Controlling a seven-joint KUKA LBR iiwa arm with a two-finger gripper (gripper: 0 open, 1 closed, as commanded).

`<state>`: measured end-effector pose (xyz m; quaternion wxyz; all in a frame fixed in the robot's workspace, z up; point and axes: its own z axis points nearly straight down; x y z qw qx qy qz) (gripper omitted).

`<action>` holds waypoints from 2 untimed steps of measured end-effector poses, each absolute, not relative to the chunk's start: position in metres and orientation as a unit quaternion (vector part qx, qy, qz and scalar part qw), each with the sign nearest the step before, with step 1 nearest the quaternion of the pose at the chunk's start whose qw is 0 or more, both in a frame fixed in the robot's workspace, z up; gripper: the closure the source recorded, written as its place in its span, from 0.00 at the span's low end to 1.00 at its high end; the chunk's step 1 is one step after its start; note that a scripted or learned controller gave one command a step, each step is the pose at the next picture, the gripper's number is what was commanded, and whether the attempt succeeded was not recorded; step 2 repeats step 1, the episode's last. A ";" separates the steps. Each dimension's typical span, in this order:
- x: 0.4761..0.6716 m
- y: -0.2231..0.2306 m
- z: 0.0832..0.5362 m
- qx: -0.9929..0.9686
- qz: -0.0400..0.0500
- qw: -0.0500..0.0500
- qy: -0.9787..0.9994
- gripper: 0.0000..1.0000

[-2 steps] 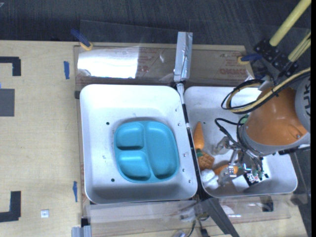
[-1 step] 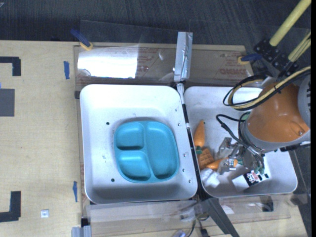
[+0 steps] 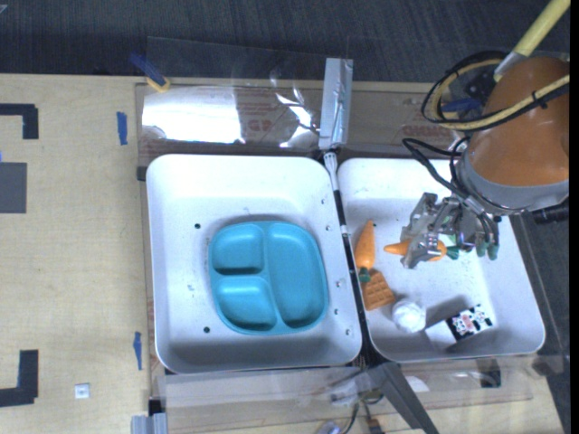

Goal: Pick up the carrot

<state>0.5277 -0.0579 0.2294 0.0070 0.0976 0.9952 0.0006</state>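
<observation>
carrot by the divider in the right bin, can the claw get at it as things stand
Probably yes. The carrot lies uncovered against the right bin's left wall, with the claw just beside it; that wall may crowd a finger.

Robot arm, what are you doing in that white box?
The gripper hangs low in the right bin, right over a small orange piece. Whether it holds anything is hard to tell. The carrot lies by the bin's left wall, untouched, with a waffle-like piece, a white ball and a black-and-white block nearby. A blue tray sits in the left bin.
</observation>
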 end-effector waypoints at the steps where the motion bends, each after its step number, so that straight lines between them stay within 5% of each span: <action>1: 0.610 -0.029 0.211 0.222 0.001 0.003 0.975 1.00; 2: 0.610 -0.029 0.211 0.222 0.001 0.003 0.975 1.00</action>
